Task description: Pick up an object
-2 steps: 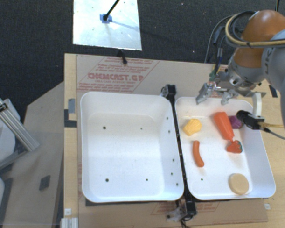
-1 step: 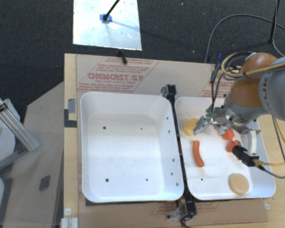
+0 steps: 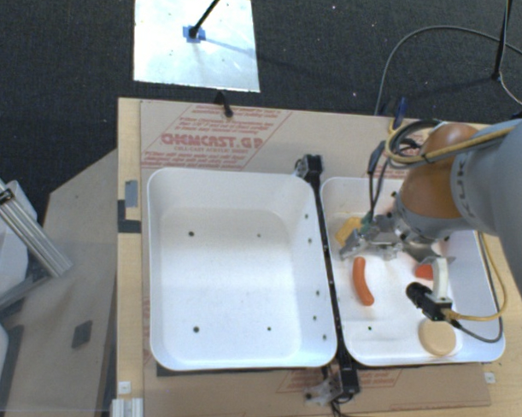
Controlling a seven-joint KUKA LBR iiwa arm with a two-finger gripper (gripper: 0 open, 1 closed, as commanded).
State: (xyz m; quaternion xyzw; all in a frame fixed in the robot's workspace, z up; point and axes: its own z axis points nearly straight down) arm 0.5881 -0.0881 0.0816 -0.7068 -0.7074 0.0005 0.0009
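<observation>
Claw (image 3: 355, 242) over right shallow white plastic bin (image 3: 487, 335); its state cannot be told.
Best centred above the orange sausage-shaped object (image 3: 363, 281) before descent.

**Arm appearance**

Arm (image 3: 493, 169): smooth grey casing, rounded glossy orange band (image 3: 433, 179) just above the wrist. Hand (image 3: 355, 243): small grey metal assembly, detail blurred. Black module (image 3: 422, 296) with white bracket beside the hand. Yellow cable (image 3: 475, 315) trails from it; dark and yellow cables bundle behind the band.
</observation>
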